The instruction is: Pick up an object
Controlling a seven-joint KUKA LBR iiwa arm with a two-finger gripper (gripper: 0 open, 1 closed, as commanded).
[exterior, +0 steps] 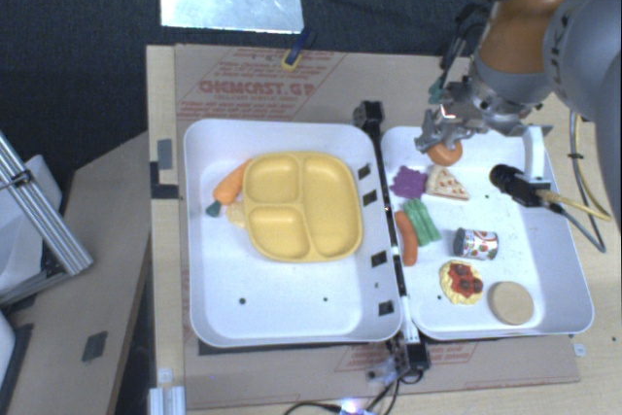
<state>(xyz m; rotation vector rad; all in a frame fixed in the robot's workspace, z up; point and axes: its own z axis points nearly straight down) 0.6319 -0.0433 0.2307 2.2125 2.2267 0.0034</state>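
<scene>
The gripper [444,137] hangs over the right bin [569,279], at about 11 o'clock from that bin's middle. Directly under it sits a small orange ball [448,154], partly covered by the gripper's tip; the two look as if they touch, but whether the gripper is clamped on the ball or released I cannot tell.

Just below the ball, at its 6 o'clock, lies a pizza slice [447,184], and beside that, at its 9 o'clock, a bunch of purple grapes [410,181]. Lower along the bin's left wall lie a green bean pod [421,222] and a red sausage [405,239] side by side. A small can [476,244] lies on its side near the bin's middle. At 6 o'clock from the can is a little plate of spaghetti [463,282], and at 5 o'clock a round biscuit [510,302].

The left bin [292,318] holds a yellow divided plate [296,207] (three compartments), with a carrot [230,182] touching its rim at 10 o'clock.
</scene>
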